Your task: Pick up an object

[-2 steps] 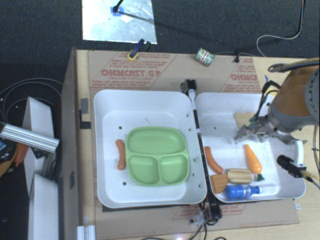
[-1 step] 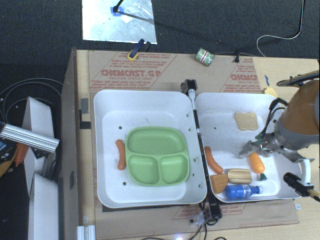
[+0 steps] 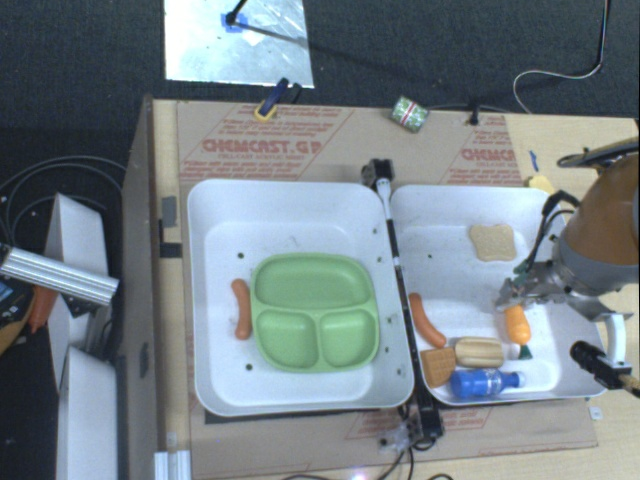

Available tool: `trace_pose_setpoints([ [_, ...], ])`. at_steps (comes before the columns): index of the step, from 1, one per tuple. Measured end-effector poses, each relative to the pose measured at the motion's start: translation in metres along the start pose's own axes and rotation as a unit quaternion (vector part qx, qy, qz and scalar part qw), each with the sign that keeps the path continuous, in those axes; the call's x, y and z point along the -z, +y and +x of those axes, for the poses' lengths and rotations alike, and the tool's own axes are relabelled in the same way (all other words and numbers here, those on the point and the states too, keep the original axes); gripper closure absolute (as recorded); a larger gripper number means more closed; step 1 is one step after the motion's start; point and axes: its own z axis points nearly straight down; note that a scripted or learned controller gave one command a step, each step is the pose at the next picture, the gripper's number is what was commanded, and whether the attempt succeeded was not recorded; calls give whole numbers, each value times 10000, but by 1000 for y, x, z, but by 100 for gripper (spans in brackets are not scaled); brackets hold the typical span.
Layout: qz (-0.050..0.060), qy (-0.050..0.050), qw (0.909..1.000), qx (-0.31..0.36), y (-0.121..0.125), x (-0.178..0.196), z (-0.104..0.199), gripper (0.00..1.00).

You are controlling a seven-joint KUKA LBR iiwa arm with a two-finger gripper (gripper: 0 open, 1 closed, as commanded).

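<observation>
**Claw low over the carrot in the right bin**

The gripper (image 3: pixel 522 290) hangs low in the right bin (image 3: pixel 440 213), its metal tip right above the top end of a small orange carrot (image 3: pixel 517 324). From where I stand I cannot tell how far the claw is spread, nor whether it has any grip on the carrot; the two seem to meet, no more than that. The carrot lies with its long axis running roughly toward and away from me, green stub toward the near wall.

Just beside it, nearer me, lie a bread roll (image 3: pixel 479 351), a blue bottle (image 3: pixel 486 381) and a cracker (image 3: pixel 436 366), with a sausage (image 3: pixel 427 320) slanting close to the divider. A slice of toast (image 3: pixel 492 241) sits apart, farther back.

The left bin (image 3: pixel 215 218) holds a green divided plate (image 3: pixel 316 309) with another sausage (image 3: pixel 241 308) upright along its left side.
</observation>
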Motion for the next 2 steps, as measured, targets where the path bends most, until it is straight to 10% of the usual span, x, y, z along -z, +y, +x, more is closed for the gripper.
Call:
trace_pose_setpoints([
  [1, 13, 11, 10000, 17, 46, -11, 66, 100],
  [2, 5, 8, 10000, 15, 24, 90, 134, 100],
])
